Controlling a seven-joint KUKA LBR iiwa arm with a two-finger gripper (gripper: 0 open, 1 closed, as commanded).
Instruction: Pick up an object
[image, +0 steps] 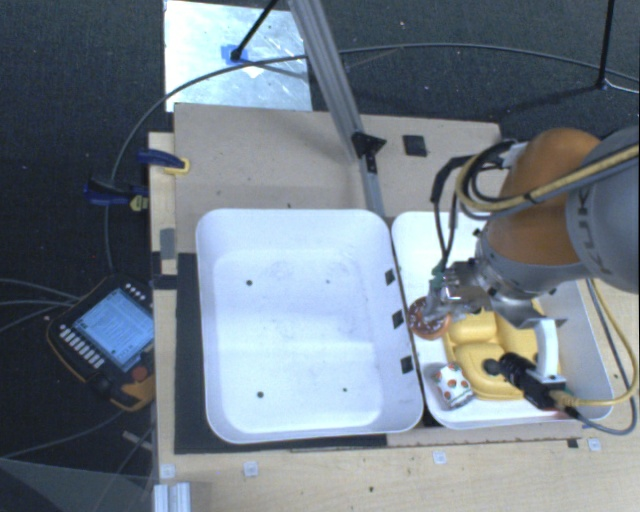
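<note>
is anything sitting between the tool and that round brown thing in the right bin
Nothing visible does. The tool hangs right above the round brown object; the yellow object lies just beside it, to the right.

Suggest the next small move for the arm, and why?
Probably lower a touch and close. The gripper hangs over the small brown ring at the right bin's left edge; a grasp isn't evident, and the yellow toy sits close beside.

White bins (290, 250), yellow toy (480, 345)
</note>
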